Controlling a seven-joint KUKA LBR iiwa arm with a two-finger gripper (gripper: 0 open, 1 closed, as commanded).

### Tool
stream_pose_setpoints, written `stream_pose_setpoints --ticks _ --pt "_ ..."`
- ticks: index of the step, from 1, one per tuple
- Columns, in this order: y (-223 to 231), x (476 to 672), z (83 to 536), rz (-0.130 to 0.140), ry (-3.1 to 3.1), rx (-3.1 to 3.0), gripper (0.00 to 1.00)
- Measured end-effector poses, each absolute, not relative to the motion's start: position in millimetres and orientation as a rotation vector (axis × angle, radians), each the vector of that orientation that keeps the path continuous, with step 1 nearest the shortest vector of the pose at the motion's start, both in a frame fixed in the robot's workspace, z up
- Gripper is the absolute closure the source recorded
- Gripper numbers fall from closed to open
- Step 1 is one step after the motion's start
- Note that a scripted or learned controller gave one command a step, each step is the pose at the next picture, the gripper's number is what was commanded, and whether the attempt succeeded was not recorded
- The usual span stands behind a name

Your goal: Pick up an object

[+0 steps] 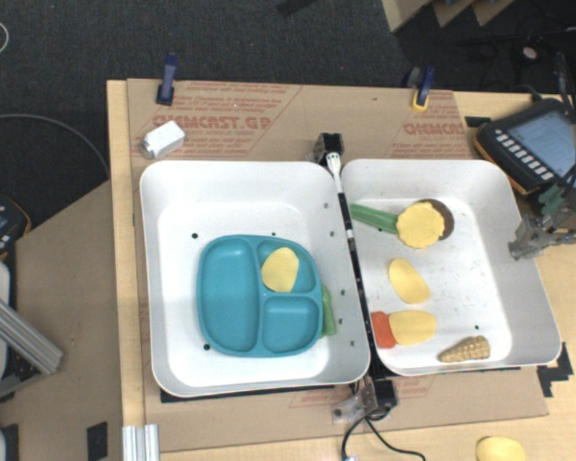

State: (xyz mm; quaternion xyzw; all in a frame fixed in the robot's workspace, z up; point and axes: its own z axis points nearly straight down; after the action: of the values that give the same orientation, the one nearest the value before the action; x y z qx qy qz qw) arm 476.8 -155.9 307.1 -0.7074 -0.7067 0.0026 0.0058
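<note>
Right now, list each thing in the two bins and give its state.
Teal tray: flat in left bin, holding a yellow chip.
Green-handled scoop: lying down, yellow piece on it.
Loose chip: lying flat.
Cone: on its side.
Gripper: at right bin's edge.

High slanted overhead view of both bins (163,257)

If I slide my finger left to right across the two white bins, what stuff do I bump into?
Teal divided plate → yellow chip on the plate → green ladle handle → orange piece → yellow chip in the right bin → waffle cone.
</note>
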Motion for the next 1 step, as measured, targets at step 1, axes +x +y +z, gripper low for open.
stream_pose_setpoints --ticks 1 --pt "-228.2 485.4 303.3 0.003 -2.218 -2.232 1.0"
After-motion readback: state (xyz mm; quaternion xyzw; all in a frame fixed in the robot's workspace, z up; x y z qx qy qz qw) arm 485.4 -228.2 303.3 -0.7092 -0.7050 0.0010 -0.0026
